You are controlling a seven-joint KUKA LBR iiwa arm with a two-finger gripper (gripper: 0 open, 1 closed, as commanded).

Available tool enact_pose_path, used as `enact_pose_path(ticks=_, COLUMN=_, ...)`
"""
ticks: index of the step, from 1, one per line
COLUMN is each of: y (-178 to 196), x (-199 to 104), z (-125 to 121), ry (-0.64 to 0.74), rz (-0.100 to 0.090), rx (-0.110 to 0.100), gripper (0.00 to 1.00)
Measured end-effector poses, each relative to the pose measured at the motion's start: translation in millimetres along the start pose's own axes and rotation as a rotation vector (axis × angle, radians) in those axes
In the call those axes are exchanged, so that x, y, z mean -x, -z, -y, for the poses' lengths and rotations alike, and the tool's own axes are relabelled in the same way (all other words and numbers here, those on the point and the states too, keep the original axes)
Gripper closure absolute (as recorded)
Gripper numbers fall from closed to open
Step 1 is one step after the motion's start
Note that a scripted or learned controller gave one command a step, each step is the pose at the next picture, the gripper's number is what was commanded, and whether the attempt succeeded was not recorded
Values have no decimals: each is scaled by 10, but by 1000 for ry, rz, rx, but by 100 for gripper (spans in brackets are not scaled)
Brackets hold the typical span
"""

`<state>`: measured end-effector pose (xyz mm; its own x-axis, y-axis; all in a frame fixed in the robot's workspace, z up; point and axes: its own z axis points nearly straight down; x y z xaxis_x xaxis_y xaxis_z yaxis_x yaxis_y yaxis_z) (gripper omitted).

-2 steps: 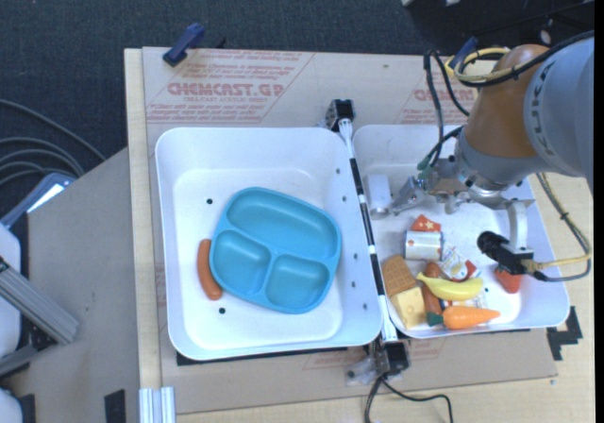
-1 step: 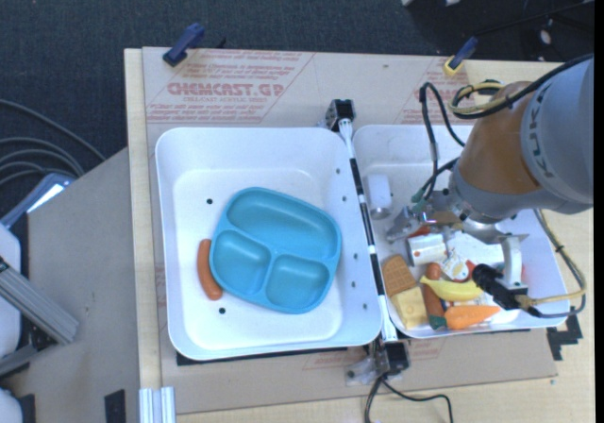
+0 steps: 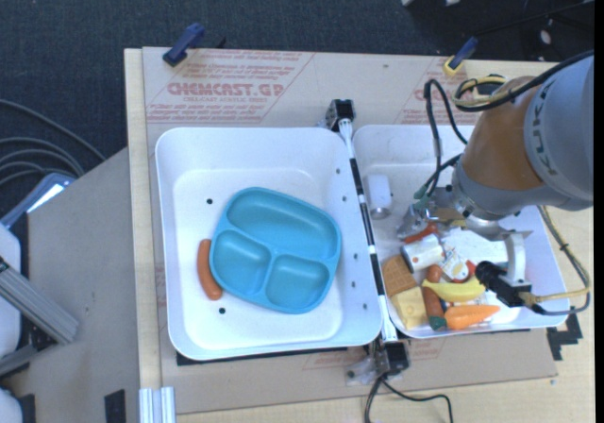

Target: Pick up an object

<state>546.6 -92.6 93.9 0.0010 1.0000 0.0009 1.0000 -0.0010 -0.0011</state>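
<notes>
My gripper [image 3: 453,234] hangs low over the right bin [image 3: 401,149], under the grey wrist and its orange band. It is just above a pile of toy food. A white packet with red marks [image 3: 422,251] lies directly beside it, and a banana [image 3: 453,291] and an orange carrot [image 3: 469,315] lie in front of it. A brown bread slice [image 3: 398,275] and a yellow cheese block [image 3: 409,306] sit at the bin's front left. A white cylinder [image 3: 377,193] lies near the divider. The arm hides part of the pile.
The left bin [image 3: 179,223] holds a blue divided plate [image 3: 276,249] with an orange-red sausage [image 3: 208,270] along its left side. A black clamp [image 3: 340,113] sits where the bins meet at the back. Cables run above the right bin.
</notes>
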Motion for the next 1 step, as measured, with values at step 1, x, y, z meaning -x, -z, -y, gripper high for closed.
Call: enact_pose_path(ticks=1, y=902, x=-874, z=600, ry=2, rz=0, rx=-1, gripper=100)
